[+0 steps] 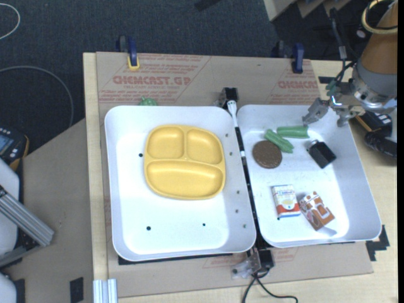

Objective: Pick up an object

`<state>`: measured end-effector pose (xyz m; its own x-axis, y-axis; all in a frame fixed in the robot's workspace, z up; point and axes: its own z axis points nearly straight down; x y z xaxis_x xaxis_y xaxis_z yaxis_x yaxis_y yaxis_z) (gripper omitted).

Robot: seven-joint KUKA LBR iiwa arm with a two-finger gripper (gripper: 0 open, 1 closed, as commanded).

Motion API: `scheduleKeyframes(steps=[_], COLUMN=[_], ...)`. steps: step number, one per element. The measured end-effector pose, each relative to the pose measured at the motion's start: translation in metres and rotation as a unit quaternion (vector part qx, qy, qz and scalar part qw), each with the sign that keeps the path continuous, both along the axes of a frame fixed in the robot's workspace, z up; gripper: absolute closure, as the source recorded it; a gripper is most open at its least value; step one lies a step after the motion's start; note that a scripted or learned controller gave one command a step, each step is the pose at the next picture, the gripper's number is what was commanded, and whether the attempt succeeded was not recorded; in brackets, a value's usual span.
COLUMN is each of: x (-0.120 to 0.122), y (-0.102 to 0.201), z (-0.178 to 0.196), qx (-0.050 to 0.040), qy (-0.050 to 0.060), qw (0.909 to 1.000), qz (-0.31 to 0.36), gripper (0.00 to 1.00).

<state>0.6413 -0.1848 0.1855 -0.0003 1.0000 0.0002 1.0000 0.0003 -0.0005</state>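
Gripper (329, 111) at far corner of right bin (363, 197), hovering, fingers spread, holding nothing. Candidates, all placed from brown disc (267, 154): green pods (285, 136) touching disc's upper right, nearest gripper; black block (321, 154) right of disc; two packets (302, 206) below-right of disc. Risks: closing on air above pods; pods (thin, stacked) slipping out; finger striking bin wall on descent; nudging disc.

Gripper (329, 111) above right bin (353, 226); yellow divided plate (185, 161) in left bin (126, 226)
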Motion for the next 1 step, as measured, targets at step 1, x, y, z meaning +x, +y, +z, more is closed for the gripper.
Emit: scheduleKeyframes(steps=[1], x=[0.0008], y=[0.0], z=[0.011], qx=[-0.0006], qy=[-0.002], qw=[1.0], qz=[0.001], gripper=[1.0])
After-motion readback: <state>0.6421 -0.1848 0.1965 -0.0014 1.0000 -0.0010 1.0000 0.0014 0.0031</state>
